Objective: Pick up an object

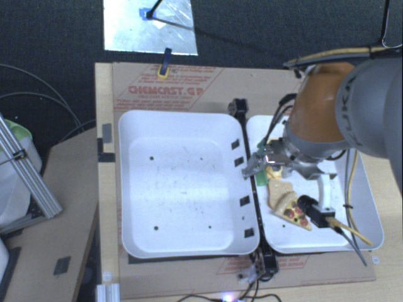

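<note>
Jaw spacing cannot be told from the camera view, where the gripper [262, 163] sits low over the left edge of the right bin [370, 230], mostly hidden under the grey and orange arm [334, 109]. Just beside it, toward the bin's near side, lies a pizza-slice-shaped object [287, 206], flat on the floor and not visibly held. The left bin [182, 116] lies alongside.

Red "CHEMCAST GP" print along the far edge of the brown board [208, 80].
</note>
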`<state>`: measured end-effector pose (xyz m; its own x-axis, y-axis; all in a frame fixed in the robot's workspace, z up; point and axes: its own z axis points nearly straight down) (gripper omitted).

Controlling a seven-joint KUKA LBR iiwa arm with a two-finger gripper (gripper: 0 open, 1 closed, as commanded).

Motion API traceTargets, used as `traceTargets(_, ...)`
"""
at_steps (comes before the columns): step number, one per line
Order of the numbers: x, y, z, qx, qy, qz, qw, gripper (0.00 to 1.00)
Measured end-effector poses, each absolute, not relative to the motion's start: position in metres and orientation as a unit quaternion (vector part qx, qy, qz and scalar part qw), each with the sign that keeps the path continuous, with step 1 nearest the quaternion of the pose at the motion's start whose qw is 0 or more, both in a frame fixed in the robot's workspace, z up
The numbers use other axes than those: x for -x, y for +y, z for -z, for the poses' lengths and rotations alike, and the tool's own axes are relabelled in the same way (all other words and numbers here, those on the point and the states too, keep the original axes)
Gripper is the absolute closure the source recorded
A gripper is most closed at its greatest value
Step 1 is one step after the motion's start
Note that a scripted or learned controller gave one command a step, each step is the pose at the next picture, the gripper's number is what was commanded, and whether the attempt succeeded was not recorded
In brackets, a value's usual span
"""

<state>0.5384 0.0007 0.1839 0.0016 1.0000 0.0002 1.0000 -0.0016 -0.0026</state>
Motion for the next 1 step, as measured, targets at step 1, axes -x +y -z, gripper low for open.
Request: traceTargets(1, -0.4855, 0.0230, -0.1840, 0.707, -0.708, -0.0005, 0.002, 0.00)
